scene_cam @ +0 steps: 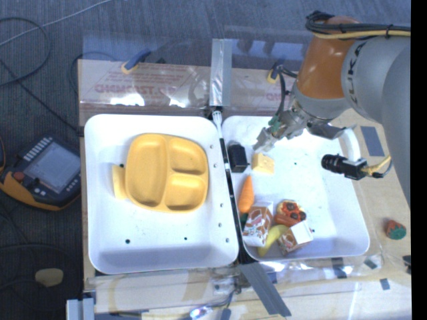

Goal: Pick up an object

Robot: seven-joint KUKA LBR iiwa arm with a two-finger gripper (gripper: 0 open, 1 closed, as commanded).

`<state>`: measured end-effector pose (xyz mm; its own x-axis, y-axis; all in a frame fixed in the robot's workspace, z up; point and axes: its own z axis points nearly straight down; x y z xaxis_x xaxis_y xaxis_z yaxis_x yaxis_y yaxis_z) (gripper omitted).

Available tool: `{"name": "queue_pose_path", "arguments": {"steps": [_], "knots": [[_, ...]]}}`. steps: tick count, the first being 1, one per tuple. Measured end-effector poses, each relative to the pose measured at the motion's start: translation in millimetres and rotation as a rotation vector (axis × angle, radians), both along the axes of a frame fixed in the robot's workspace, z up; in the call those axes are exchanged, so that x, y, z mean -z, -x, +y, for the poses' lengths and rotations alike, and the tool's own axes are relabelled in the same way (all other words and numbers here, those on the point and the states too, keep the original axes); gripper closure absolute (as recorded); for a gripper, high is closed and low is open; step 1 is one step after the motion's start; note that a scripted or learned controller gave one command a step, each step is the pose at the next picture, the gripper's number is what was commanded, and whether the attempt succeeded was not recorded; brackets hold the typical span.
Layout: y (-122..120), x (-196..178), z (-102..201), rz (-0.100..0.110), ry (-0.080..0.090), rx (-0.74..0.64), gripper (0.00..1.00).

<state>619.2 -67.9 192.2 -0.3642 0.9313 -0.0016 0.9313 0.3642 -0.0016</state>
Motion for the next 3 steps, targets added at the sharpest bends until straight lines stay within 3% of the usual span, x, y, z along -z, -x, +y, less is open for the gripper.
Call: {"name": "queue_pose_path", "arguments": {"steps": [1, 2, 3], "knots": [[0.1, 0.1, -0.1, 0.0, 0.0, 0.0, 0.0], [51.3, 92.4, -47.5, 0.001, 0.0, 0.025, 0.0], [12.2, 102.0, -35.1, -0.008, 0.0, 0.053, 0.0]]}}
